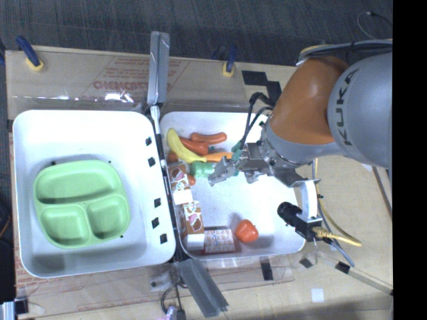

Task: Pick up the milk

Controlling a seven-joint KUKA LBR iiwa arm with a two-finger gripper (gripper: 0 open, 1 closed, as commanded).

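The arm enters from three o'clock over the right bin. The left bin holds a green divided tray. The gripper hangs above the toy food; its spread cannot be told. The milk lies at the right bin's eight o'clock edge, untouched, beside a red pepper.

This is a robotics lab, set up for testing rather than for living or cooking. A grey KUKA arm with an orange band reaches over a bench covered in taped-down cardboard, held by blue clamps. Two shallow white bins sit side by side on it, one holding a green divided tray, the other plastic toy food. Loose cables trail over dark carpet beyond the bench.
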